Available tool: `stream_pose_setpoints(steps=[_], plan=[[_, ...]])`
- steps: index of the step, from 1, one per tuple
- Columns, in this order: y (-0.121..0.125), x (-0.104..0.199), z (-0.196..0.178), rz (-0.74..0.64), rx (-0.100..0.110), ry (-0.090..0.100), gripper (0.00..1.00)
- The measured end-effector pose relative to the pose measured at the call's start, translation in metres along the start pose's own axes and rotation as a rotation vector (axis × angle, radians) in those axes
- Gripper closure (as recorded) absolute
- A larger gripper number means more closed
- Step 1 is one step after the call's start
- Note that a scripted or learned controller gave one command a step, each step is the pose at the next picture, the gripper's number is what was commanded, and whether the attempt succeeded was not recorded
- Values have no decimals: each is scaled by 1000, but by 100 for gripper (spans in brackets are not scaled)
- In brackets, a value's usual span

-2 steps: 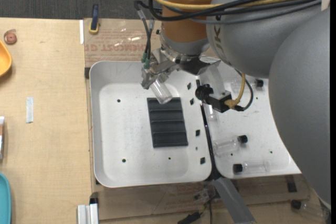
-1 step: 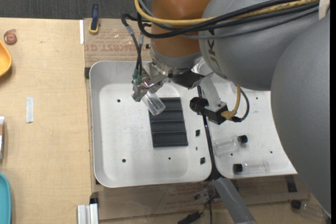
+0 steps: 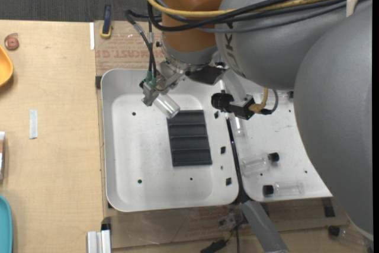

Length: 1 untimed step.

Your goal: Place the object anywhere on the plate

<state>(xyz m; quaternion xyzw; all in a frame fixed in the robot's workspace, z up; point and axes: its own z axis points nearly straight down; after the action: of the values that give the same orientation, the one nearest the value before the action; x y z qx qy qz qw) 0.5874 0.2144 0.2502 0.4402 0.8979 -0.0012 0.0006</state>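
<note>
Hanging over the upper part of the left bin, the end effector seems to pinch a clear cylindrical object at its tip, though glare makes the grip hard to confirm. Just below it, toward the frame's centre, a dark ridged plate lies on the bin floor.

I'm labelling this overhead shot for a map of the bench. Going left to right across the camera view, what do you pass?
Orange dish at the left edge → small pale strip on the wooden bench → dark ribbed rectangular plate in the left white bin → clear plastic tubes with black caps in the right white bin.
</note>
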Motion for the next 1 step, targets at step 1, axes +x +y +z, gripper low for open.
stream_pose_setpoints(steps=[1], plan=[[23,-11,16,-75,0,0,100]])
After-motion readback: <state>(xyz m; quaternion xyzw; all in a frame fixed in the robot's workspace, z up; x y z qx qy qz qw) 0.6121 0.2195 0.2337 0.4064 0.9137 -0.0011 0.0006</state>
